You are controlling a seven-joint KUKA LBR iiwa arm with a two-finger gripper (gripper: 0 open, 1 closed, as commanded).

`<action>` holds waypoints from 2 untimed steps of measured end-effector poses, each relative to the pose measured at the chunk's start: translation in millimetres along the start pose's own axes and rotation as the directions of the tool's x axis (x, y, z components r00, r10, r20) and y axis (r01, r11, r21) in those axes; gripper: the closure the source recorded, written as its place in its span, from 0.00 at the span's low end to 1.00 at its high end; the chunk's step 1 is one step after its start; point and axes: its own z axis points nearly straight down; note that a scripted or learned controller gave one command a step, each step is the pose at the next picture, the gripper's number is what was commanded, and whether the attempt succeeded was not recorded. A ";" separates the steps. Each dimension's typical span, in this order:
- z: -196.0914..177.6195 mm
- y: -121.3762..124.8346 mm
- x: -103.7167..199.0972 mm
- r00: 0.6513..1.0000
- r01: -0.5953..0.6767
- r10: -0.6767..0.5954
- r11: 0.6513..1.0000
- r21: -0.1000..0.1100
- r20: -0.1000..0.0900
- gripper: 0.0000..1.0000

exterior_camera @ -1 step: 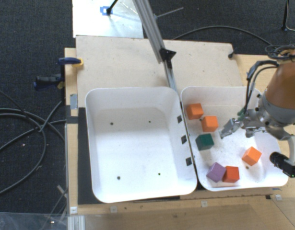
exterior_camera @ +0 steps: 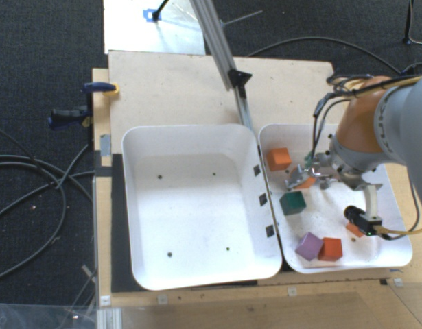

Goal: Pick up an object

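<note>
My gripper [exterior_camera: 301, 177] hangs low inside the right bin [exterior_camera: 396, 252], just above the dark green block [exterior_camera: 292, 202] and below-right of the orange block [exterior_camera: 278, 158]. A small orange piece [exterior_camera: 307, 181] shows right at the gripper's tip; I cannot see whether it is held. A purple block [exterior_camera: 309, 246] and an orange-red block [exterior_camera: 331, 249] lie side by side near the bin's front wall. The grey arm with its orange band [exterior_camera: 361, 125] comes in from the right and covers part of the bin's right side.
The left bin [exterior_camera: 138, 184] sits against the right one, sharing a wall with black clips [exterior_camera: 263, 199]. A slanted metal pole [exterior_camera: 221, 43] crosses the bench behind the bins. A small orange bit [exterior_camera: 353, 230] lies beside a black cable fitting [exterior_camera: 359, 219].
</note>
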 end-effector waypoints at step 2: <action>-14.9 31.9 23.1 1.000 0.003 -0.003 1.000 -0.004 0.001 1.00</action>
